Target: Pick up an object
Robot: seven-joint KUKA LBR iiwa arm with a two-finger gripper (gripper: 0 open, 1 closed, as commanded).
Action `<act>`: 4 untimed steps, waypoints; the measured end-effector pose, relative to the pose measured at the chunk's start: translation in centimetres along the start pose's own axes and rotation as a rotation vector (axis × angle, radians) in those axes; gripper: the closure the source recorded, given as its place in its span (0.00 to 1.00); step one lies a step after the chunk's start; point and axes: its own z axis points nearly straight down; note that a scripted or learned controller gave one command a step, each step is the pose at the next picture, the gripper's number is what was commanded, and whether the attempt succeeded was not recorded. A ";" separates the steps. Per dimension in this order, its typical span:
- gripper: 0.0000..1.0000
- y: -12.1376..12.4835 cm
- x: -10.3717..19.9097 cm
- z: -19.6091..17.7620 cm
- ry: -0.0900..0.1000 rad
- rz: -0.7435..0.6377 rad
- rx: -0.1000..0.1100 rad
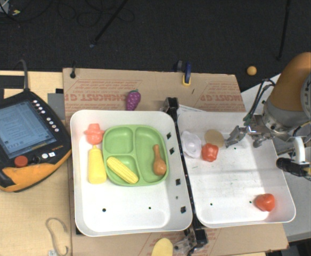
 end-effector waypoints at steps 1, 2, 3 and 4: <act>0.00 0.0 0.4 5.4 0.000 -0.002 0.000; 1.00 0.1 0.3 4.0 -0.001 -0.003 -0.004; 1.00 0.0 0.1 -2.3 -0.003 0.004 -0.008; 1.00 -0.7 0.3 -8.3 -0.003 0.002 -0.009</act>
